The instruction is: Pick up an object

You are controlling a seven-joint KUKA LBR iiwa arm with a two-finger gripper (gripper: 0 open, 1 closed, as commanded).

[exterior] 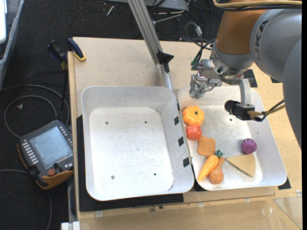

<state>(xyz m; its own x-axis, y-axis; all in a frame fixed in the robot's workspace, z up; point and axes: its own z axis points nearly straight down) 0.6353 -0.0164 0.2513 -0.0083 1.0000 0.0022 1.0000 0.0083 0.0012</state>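
Bright, even overhead light, soft shadows, sharp focus, floor beyond the bench dark.

Smooth matt white plastic bins (125, 104), glossy plastic toy pumpkin (193, 115), pale wooden bench top (115, 61).

The arm (268, 37) enters from the right edge of the camera view and occupies the upper right corner. Its large grey link runs leftward to a rounded orange band (240, 11) above the wrist. Below the band, the grey wrist section (230, 56) narrows and points down and to the left. Cables run along the wrist on its left side. The gripper (197, 91) is mounted at the lower end of the wrist, its metal body tilted slightly left of vertical. The fingertips point downward. The finger gap cannot be resolved at this angle.
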